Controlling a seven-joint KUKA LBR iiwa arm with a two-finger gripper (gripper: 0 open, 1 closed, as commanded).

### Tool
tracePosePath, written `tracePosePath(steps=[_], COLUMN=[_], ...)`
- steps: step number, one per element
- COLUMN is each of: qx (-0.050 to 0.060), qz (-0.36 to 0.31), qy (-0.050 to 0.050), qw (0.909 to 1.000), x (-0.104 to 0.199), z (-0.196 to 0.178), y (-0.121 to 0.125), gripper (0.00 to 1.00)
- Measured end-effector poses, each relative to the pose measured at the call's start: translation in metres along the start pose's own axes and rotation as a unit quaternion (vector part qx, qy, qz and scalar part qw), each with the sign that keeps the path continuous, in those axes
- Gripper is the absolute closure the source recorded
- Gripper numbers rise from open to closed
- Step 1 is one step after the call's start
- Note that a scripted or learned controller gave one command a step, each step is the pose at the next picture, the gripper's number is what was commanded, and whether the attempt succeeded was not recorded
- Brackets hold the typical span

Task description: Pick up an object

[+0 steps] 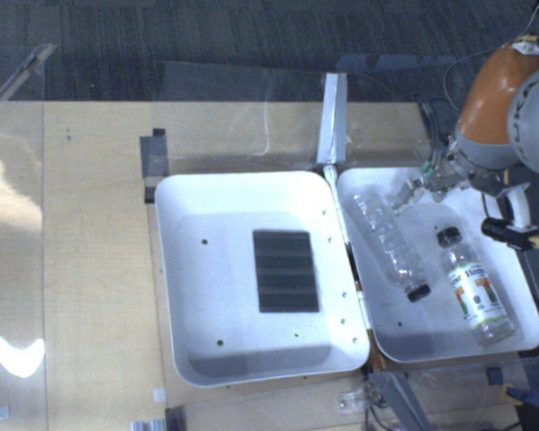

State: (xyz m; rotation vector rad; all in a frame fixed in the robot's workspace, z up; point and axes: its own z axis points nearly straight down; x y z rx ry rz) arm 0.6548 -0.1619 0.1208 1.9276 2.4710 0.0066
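Nearest the lower edge of the camera view, the right bin (528, 336) holds two clear plastic bottles lying on their sides. The labelled bottle (476, 296) lies along the bin's right side, black cap (448, 238) pointing toward the far wall, its base near the front corner. Beside it and apart from it, nearer the divider, lies the unlabelled bottle (386, 235), its black cap (419, 292) pointing toward the front. Judgement: both appear empty or nearly so, hence light, thin-walled and liable to dent, with smooth round sides that may roll or slip from a pinch; the firmest hold is likely across the body of the labelled bottle just below its shoulder, fingers set square to its long axis. The left bin (191, 259) carries only a dark ribbed rectangular pad (286, 270), flat and low, a poorer candidate. Farther back, a metal divider post (331, 121) stands between the bins at their far edge. The gripper (434, 176) sits over the far right bin rim, with the arm's orange band (493, 99) behind it; whether its fingers are parted or closed cannot be told. The bin wall is the main obstruction.
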Motion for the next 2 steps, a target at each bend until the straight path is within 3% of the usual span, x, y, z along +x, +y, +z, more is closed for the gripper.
tracePosePath(steps=[1, 2], qx=[0.002, -0.001], qz=[0.019, 0.013], qy=[0.001, -0.001], qw=[0.9998, 0.9999], x=[-0.0224, -0.0213], z=[0.0218, 0.031], y=[-0.0898, -0.0921], gripper=[0.0, 0.0])
